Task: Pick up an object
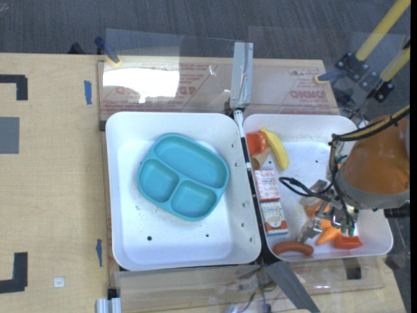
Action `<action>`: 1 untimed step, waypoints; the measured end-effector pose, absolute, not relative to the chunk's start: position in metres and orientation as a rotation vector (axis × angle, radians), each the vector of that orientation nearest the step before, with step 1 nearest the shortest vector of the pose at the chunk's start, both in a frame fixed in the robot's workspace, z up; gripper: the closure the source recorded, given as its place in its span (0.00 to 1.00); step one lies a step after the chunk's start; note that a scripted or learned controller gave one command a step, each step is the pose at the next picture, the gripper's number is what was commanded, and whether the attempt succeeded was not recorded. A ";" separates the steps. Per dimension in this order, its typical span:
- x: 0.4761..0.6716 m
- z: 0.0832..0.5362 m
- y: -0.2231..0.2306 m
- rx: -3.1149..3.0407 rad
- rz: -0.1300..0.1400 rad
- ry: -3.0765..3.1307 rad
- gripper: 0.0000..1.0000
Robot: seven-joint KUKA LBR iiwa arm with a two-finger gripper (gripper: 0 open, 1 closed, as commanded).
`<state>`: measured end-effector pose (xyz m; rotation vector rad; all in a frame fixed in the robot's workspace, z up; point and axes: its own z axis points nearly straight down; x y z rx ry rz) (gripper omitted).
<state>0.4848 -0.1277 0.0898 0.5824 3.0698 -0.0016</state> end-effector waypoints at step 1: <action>0.607 0.130 -0.092 0.218 0.001 3.122 0.00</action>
